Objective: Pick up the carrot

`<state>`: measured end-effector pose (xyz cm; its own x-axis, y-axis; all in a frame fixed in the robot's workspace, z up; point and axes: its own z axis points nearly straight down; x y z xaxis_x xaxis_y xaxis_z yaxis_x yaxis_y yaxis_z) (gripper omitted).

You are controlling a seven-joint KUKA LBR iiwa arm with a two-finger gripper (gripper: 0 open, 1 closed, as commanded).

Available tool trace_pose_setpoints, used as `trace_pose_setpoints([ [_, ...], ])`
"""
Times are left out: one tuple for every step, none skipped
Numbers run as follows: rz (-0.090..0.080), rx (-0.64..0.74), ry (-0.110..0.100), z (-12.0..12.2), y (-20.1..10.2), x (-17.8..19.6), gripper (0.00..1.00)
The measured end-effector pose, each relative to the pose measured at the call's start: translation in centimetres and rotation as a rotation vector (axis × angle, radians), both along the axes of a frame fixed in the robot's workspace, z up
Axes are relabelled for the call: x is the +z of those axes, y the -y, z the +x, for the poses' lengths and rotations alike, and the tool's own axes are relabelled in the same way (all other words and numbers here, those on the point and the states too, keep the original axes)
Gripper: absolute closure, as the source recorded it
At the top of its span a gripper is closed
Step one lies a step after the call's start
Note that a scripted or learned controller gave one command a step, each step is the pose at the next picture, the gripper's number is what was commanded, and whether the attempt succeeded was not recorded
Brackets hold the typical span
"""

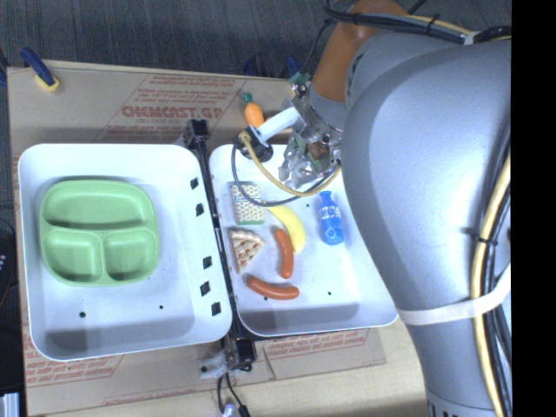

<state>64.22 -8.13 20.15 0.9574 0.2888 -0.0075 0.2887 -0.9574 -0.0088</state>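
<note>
Camera view, fixed above the bench: two shallow white bins side by side on a cardboard-covered surface. Left bin holds one green compartment tray, three sections, lying toward the bin's far-left part. Right bin holds, from far to near: a checked packet near the dividing wall; a yellow banana just beside it; a blue bottle to the banana's right, lying on its side; a pizza slice below the packet; one sausage lying lengthwise between pizza slice and bottle, touching the banana's lower end; a second sausage lying crosswise near the bin's near wall. Carrot: orange with green top, seen at the far rim of the right bin, just left of the wrist hardware; whether it rests on the rim or the cardboard behind cannot be told. Arm: large grey body entering from the right, orange band at top. Gripper: over the far part of the right bin, amid cables and metal fittings; state of the tool cannot be told, and nothing is visibly pinched in it. A blue-and-yellow clamp sits at the cardboard's far-left corner.
</note>
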Motion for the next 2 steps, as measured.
trace_pose_setpoints([
  [-0.004, 0.010, 0.002, -11.70, -9.22, 1.55, 1.00],
  [-0.003, 0.013, -0.001, -11.69, -9.19, 2.53, 1.00],
])
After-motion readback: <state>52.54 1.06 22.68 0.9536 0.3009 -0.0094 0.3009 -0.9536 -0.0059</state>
